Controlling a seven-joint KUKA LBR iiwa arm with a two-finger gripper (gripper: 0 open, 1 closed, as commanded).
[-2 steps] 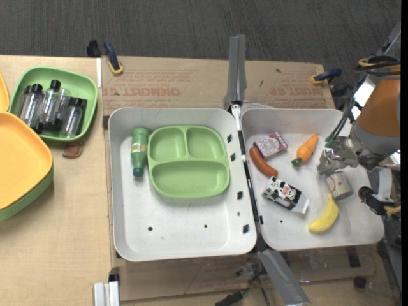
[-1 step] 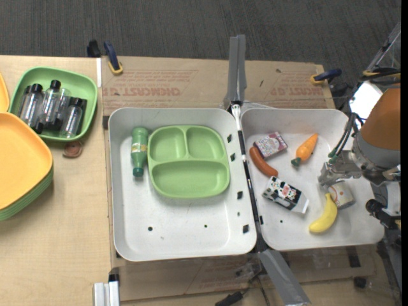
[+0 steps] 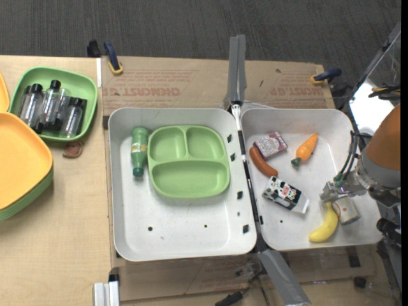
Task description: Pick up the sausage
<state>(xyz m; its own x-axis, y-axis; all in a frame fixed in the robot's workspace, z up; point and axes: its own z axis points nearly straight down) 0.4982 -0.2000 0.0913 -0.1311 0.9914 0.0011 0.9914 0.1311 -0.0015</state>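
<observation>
My gripper (image 3: 340, 193) hangs above the banana (image 3: 325, 227), well right of the sausage (image 3: 262, 161). I cannot tell its state. The sausage lies untouched beside the carrot (image 3: 306, 148).

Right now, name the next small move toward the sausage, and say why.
Probably carry the gripper left and up across the right bin: it hovers near the banana, while the sausage lies by the bin's left wall.

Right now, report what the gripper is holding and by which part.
Cannot be told. The gripper sits at the right bin's edge, above the banana, and nothing is visibly between its fingers. The sausage lies apart, near the bin's left wall.
</observation>
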